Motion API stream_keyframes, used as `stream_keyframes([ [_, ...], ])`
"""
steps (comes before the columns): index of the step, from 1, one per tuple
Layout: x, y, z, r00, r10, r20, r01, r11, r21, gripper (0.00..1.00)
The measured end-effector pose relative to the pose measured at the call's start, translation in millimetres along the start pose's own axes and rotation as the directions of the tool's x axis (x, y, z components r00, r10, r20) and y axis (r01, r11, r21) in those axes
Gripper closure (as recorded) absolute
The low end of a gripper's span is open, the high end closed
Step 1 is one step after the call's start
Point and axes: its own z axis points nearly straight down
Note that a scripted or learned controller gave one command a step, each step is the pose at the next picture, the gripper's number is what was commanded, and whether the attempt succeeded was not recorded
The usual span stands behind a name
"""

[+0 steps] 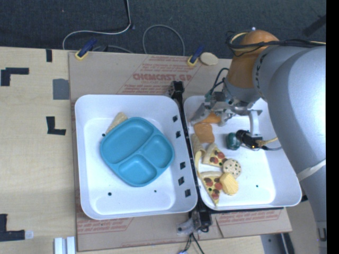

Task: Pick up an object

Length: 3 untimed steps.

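My gripper (219, 111) hangs low over the back left part of the right bin (275, 179). A small orange piece (212, 119) lies right under it, partly hidden by the wrist. Just in front sits a brown bread roll (204, 133). A dark green round object (233, 140) lies to the right of the roll. Nearer the front are two pizza slices (213, 157) (211, 184), a cookie (231, 167) and a yellow cheese wedge (229, 184).
The left bin (90, 194) holds a blue divided tray (137, 151) with a tan piece (117, 121) poking out from under its back edge. A black divider (183, 136) runs between the bins. The grey arm (296, 99) covers the right bin's far right side.
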Motion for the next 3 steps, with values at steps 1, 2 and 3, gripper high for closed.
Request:
stream_keyframes([
  [1, 3.1, -0.5, -0.1, 1.000, 0.003, 0.008, -0.003, 1.000, -0.002, 0.00],
  [2, 2.4, -0.4, 0.0, 1.000, 0.002, 0.006, -0.002, 1.000, -0.002, 0.00],
  [3, 2.6, -0.4, 0.0, 1.000, 0.003, 0.007, -0.003, 1.000, -0.002, 0.00],
])
